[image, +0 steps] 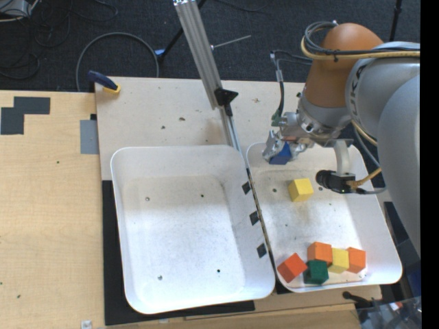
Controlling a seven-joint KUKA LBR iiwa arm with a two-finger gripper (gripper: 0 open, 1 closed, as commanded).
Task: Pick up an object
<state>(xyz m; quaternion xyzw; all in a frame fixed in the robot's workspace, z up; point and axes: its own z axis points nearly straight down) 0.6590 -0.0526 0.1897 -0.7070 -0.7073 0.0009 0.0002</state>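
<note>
arm [357, 81]: reaches in over the right bin's far end | right bin [374, 232]: landmark | gripper [282, 148]: above the bin's far left corner, fingers closed on the blue block [279, 155] | yellow cube [300, 189]: mid-bin, near the gripper | block cluster [326, 261]: orange, yellow, green, at the bin's near edge

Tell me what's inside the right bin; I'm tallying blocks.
In the right bin: a yellow block alone, and a near-corner cluster of orange, yellow and green blocks. The gripper holds a blue block, hiding the floor beneath.
</note>
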